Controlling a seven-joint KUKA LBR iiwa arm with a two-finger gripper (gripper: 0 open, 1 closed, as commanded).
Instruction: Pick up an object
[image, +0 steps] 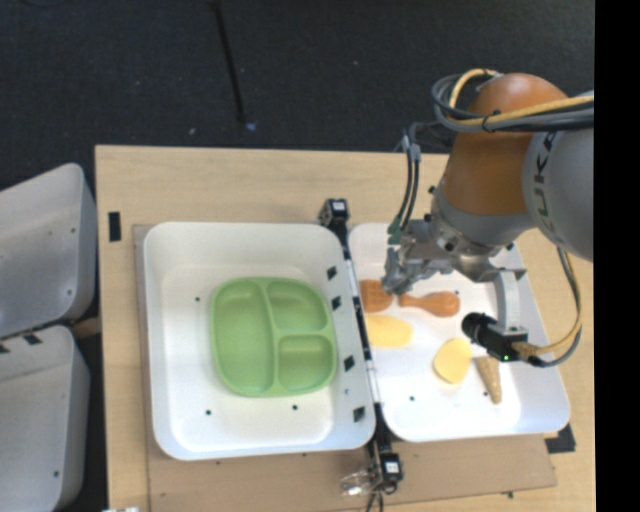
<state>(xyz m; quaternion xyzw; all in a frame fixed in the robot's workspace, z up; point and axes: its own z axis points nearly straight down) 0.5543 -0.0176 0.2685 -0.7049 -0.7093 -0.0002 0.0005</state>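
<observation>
My gripper (397, 277) hangs low over the left part of the right bin (530, 405). Just beneath it lies an orange flat piece (374, 297), with an orange spoon-shaped piece (433, 303) to its right. A pale yellow oval (389, 332) lies in front of them. Farther right are a second yellow piece (452, 361) and a tan cone (489, 379). The gripper's body hides part of the orange pieces, and I see nothing lifted.
The left bin (180, 420) holds a green divided plate (272, 335) near its middle. A black-clipped divider edge (352, 330) separates the two bins. The arm's orange and grey bulk (500, 150) looms over the right bin's back.
</observation>
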